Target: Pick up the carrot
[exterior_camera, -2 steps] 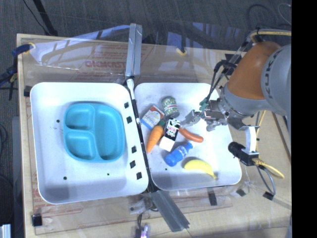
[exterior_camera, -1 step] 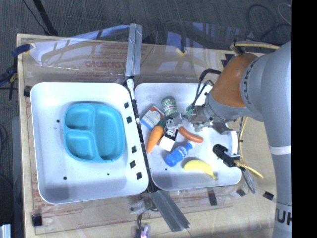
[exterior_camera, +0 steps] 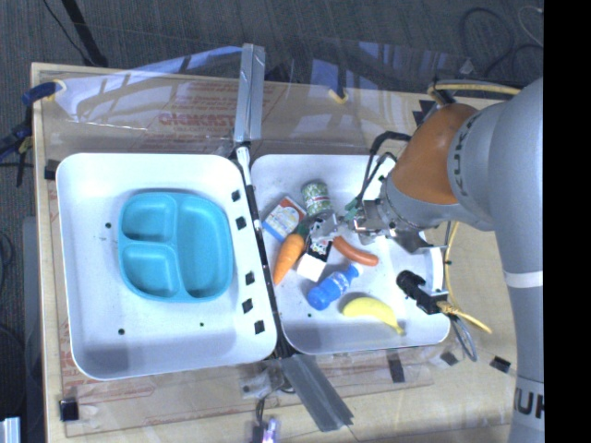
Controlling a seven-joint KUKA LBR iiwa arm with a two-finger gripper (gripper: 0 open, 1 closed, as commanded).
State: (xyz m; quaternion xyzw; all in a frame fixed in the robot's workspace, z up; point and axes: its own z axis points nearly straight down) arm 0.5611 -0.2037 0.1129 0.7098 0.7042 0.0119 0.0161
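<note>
The short orange plastic carrot with a green top (exterior_camera: 289, 257) lies tilted in the right-hand shallow white bin (exterior_camera: 420, 332), close to that bin's left wall, tip toward the bottom. It sits just beside a small white-and-orange carton (exterior_camera: 283, 218) above it and a small white block (exterior_camera: 309, 268) at its lower right. The gripper (exterior_camera: 362, 218) hangs over the bin's middle, near a red sausage-shaped toy (exterior_camera: 355, 251) and well right of the carrot; can't tell whether it's released or clenched, since wrist and cabling blur that area, and nothing is seen between its parts. To do this step well, IMO: shift left, line the grasp across the carrot's narrow width at mid-body, and come down w/o nudging the carton or the bin wall. A blue plastic bottle (exterior_camera: 331, 286) and a yellow banana (exterior_camera: 370, 311) lie further off, so less risk there. A green-labelled can (exterior_camera: 317, 197) partly hides what's behind it.
</note>
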